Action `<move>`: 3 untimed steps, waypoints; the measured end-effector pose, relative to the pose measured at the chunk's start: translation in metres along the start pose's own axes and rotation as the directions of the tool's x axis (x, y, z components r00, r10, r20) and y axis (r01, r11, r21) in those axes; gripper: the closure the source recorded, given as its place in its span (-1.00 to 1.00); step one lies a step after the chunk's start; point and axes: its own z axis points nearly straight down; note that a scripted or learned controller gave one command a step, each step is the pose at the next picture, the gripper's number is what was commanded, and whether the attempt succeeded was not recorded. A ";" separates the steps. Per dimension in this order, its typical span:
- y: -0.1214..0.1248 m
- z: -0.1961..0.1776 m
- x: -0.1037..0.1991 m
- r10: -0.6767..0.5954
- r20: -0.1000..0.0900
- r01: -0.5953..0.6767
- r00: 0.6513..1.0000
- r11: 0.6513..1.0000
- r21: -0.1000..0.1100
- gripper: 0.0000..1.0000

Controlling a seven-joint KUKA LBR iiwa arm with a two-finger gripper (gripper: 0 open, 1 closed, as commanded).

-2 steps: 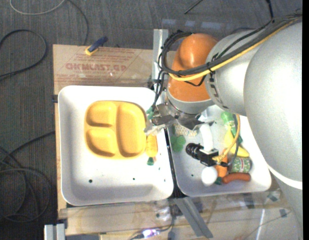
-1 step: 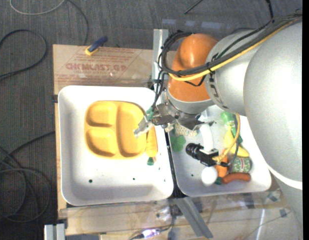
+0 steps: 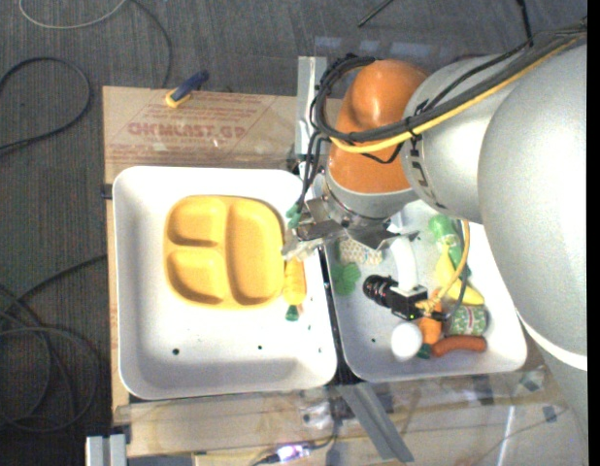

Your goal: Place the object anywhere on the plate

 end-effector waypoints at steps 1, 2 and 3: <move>0.058 0.005 0.069 -0.059 0.003 0.059 0.998 0.998 -0.005 1.00; 0.145 -0.019 0.118 -0.095 0.006 0.096 0.995 0.995 -0.006 1.00; 0.145 -0.028 0.119 -0.099 0.012 0.099 0.995 0.995 -0.005 1.00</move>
